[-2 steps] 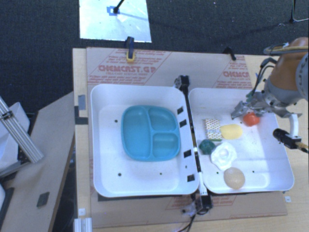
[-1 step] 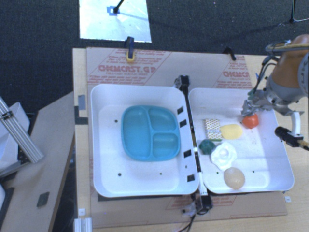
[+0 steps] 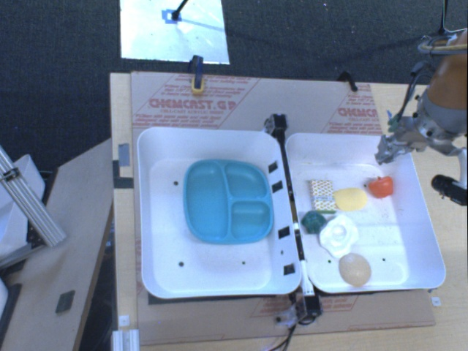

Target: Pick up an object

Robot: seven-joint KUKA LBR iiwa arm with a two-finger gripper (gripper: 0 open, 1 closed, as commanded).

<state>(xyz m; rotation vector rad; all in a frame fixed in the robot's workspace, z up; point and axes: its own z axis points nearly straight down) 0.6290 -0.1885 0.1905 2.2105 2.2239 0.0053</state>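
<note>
Near the far right side of the right-hand shallow white bin: a small orange-red rounded toy fruit, lying on the bin floor. Just beside it to the view's left, perhaps touching, a yellow lemon-shaped piece. Touching or nearly touching that, farther left, a small flat block with a yellow-and-white checked pattern. Below the block, toward the bins' shared edge, a dark green rounded lump, pressed against a white fried-egg-shaped piece with a pale centre. Nearest the front rim, a beige egg-like ball, just beside the white piece.

Above the orange-red fruit in the view, over the bin's far right part, the grey two-finger gripper, pointing down and clearly apart from the fruit. Spread or pressed together: cannot tell at this size and angle. Nothing seen pinched in it. Behind it, reaching in from the right, the grey arm with its orange band.

In the left-hand white bin, a light blue plastic plate with three compartments, lying flat about the middle. Along the seam between the two bins, a row of black clips.

Under both bins, a brown protective sheet with red CHEMCAST lettering, held at its far edge by a yellow clamp. Beyond that, on the dark floor, a shiny square panel.
</note>
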